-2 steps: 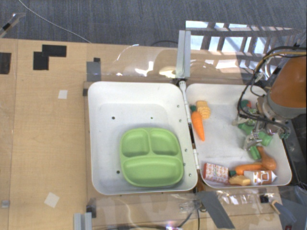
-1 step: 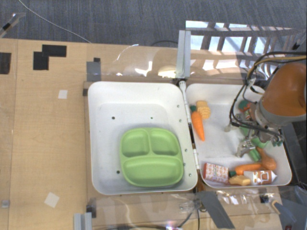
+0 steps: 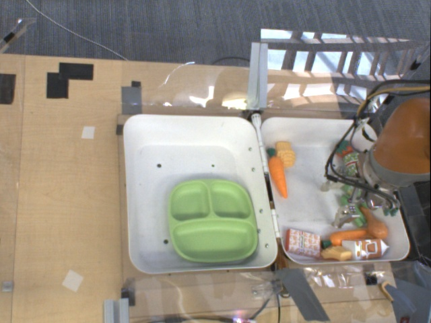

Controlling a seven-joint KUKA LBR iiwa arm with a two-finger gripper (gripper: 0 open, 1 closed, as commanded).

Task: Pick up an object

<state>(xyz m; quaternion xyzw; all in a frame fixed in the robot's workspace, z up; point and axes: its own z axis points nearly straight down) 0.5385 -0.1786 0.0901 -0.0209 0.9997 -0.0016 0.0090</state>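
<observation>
Likely target is the orange toy veg (image 3: 357, 234) lying near the front of the right bin (image 3: 316, 160), just under the gripper (image 3: 351, 210). Prob light, hard plastic, smooth & a bit slippery; best pinched across its narrow width, mid-length. It's crowded tho: small bottle (image 3: 367, 249) & printed box (image 3: 303, 242) sit just beside. Gripper's state: can't tell, the wrist & cables cover it. Green bits behind the arm are too hidden to name. Left bin (image 3: 145, 180) has a green tray (image 3: 212, 221)
</observation>
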